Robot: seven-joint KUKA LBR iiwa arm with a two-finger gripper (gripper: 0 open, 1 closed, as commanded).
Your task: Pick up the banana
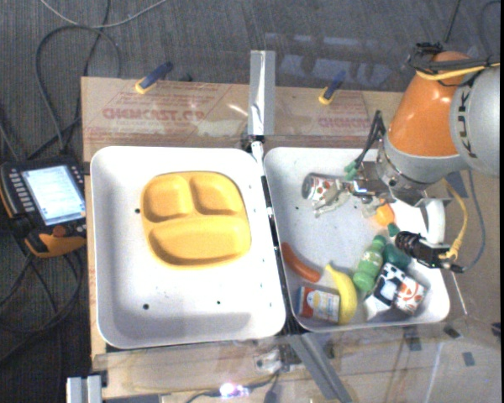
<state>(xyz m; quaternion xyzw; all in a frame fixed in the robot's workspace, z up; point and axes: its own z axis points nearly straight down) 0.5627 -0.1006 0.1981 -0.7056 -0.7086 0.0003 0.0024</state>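
Banana (345,290) lies at the right bin's (296,177) front edge, wedged between a can (317,303) and green bottle (370,264), ungrasped, while the gripper (359,186) hangs well apart near the back, jaw state unclear, beside a crumpled wrapper (321,190).

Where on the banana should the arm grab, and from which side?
Probably the banana's upper curved middle, coming straight down from above. A can presses its left side and a green bottle crowds its right, so side approaches look blocked; set the fingers across its width.
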